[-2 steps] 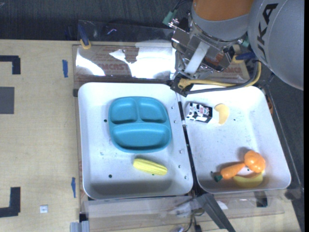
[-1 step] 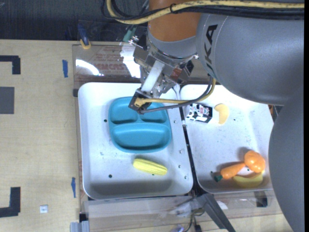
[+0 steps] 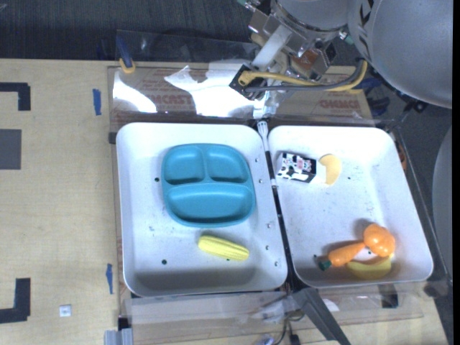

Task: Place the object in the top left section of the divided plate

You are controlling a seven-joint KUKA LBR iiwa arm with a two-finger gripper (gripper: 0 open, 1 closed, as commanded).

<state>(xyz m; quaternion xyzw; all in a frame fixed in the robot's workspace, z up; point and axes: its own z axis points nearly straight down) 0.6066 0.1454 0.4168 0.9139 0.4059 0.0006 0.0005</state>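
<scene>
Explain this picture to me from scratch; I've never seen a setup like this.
One camera looks down at a slant on a bench with two white bins. The grey and orange shape at the top is a robot arm; its gripper hangs above the bins' far edge. The left bin holds a blue divided plate and a yellow toy corn. The right bin holds a black-and-white block, a pale banana piece, and orange and yellow toys. Nothing lies in the plate yet.

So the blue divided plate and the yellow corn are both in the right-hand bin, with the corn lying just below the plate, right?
Not quite. The camera view shows the blue divided plate and the yellow corn in the left-hand bin, not the right. The corn does lie just below the plate.
</scene>
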